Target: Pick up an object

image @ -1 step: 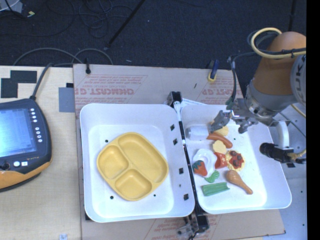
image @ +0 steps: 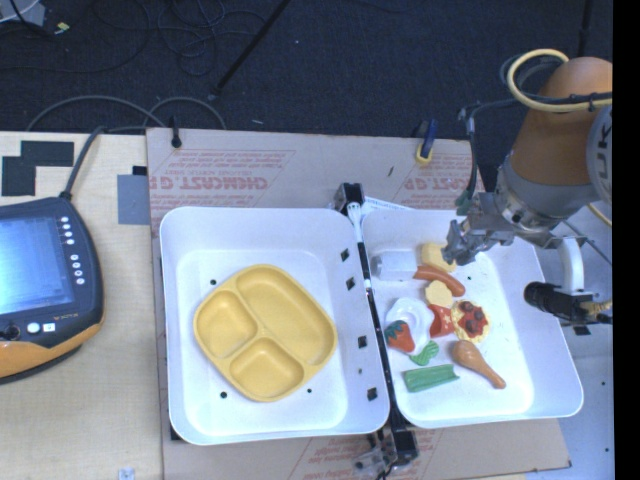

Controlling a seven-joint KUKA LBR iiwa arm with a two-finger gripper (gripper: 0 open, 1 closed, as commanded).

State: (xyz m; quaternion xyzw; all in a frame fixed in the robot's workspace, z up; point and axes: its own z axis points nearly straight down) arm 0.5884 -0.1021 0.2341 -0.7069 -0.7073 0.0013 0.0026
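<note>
1. Pincer is hovering over the right bin's far edge, above a pale yellow piece; fingers' spread — cannot tell.
2. Toy food is lying clustered mid-bin: drumstick, green bean, pizza slice — likely candidates.
3. Yellow tray is sitting in the left bin, probably as the drop spot.

One fixed camera looks down at a slant over the tabletop, taking in both bins from moderate height.
</note>
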